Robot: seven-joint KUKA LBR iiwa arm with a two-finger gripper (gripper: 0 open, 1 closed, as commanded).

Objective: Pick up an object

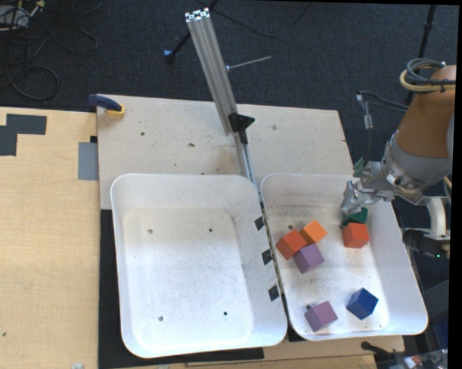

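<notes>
The right bin point(409, 288) holds several small blocks. A red block point(355, 235) lies near its right wall, and an orange block point(315, 231) touches a second red-orange block point(292, 243) and a purple block point(309, 257) near the middle. Another purple block point(320, 315) and a blue block point(361, 303) lie toward the front. My gripper point(353, 207) hangs over the bin's back right part. A dark green block point(358, 216) sits right at its tip, partly hidden by it, just behind the red block. Whether the green block is gripped or resting in the bin is unclear.
The left bin point(131, 214) stands beside the right one, with black clips point(264, 240) along the shared edge. A slanted aluminium post point(216, 70) rises behind the bins. A yellow-and-blue tool point(107, 104) lies at the bench's back left corner.
</notes>
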